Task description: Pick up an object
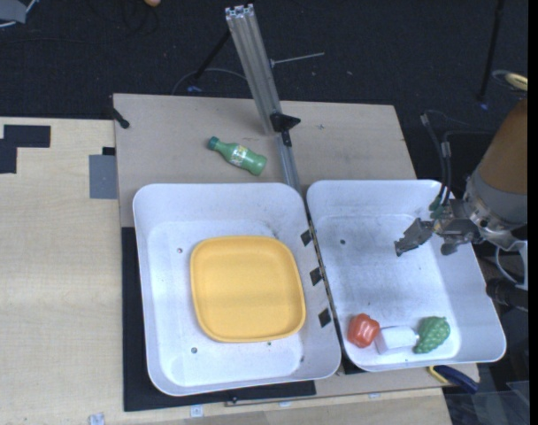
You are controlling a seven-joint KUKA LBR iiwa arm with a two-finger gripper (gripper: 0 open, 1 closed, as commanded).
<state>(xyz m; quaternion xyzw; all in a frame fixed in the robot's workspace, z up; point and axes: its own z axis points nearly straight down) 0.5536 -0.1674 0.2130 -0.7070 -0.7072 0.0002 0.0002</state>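
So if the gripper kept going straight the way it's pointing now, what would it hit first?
Probably the bare floor of the right bin. The gripper points left and downward; nothing lies in that line, though depth is hard to judge.

One fixed cam above bench point(357, 127), slanted down, both bins point(154, 211) in frame

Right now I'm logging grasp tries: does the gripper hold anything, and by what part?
Nothing is held. The gripper hangs over bare floor of the right bin, apart from the red, white and green items at the bin's near edge.
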